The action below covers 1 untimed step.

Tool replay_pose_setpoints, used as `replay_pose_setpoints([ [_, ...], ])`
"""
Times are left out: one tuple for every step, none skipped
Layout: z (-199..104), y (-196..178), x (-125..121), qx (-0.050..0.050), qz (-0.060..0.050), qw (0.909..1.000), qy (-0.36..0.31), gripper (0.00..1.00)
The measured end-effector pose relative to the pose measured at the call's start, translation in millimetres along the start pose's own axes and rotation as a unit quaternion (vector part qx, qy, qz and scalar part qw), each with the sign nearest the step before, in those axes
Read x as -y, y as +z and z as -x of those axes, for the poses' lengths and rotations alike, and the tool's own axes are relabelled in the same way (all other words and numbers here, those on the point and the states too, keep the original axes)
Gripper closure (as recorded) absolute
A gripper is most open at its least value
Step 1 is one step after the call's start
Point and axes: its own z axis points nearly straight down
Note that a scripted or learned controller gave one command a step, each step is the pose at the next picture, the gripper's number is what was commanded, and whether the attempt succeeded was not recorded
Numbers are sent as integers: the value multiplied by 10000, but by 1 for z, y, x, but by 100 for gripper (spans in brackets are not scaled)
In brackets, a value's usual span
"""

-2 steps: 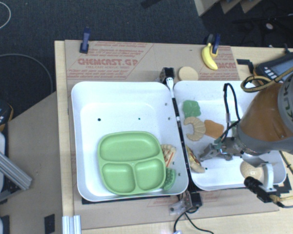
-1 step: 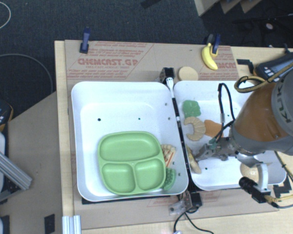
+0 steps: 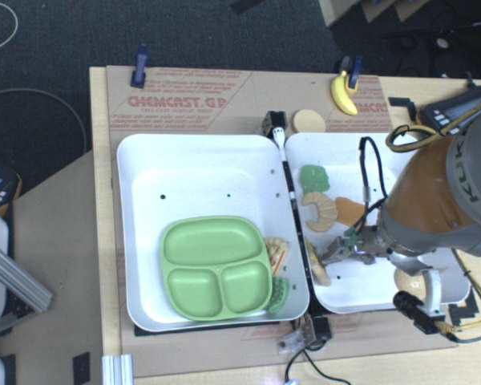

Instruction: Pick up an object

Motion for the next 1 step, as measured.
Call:
replay_pose_setpoints([
  [4,0,0,4,3,10000,-1,0],
])
